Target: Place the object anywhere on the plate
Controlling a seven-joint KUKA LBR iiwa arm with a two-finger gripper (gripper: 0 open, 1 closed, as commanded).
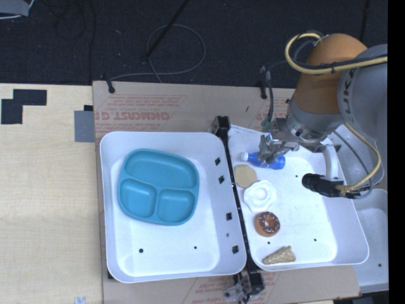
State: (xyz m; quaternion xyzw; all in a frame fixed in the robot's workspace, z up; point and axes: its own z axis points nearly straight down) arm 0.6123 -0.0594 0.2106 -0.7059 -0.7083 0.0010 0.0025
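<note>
My arm reaches in from the right, orange band high, wrist bent down over the far left corner of the right bin (pixel 354 246). My gripper (pixel 273 152) sits low on a small blue object (pixel 267 161); fingers close together around it, though I cannot tell whether they truly grip it. Nearby lie a tan disc (pixel 245 175), a white piece (pixel 260 196), a donut (pixel 267 223) and a wedge (pixel 280 255). The blue plate (pixel 158 187) rests in the left bin (pixel 126 258).

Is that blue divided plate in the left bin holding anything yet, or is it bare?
Bare. The blue plate shows three compartments of plain blue; the donut and the other food items lie in the right bin.
</note>
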